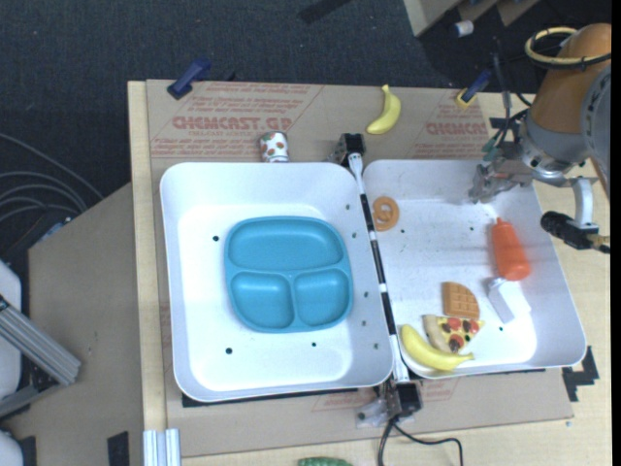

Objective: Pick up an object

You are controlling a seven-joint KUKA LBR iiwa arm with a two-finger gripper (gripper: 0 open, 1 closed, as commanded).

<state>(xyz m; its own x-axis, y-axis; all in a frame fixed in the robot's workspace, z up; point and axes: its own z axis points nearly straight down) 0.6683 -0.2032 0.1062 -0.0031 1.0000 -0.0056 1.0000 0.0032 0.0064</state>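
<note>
Fingers (478, 188) look drawn close with nothing between them, though they are blurred, poised over the right bin's (568, 333) far corner. No object is picked yet. Nearest, the orange bottle (508, 250) lies loose by this bin's right wall.

a single fixed camera is looking down on the bench (320, 105) at a slant from above, standing far enough off that both white bins are fitting in frame. the left bin (194, 202) is lying toward 9 o'clock, the right bin (543, 318) toward 3 o'clock, and dark floor (87, 27) is showing at 12 o'clock.
</note>
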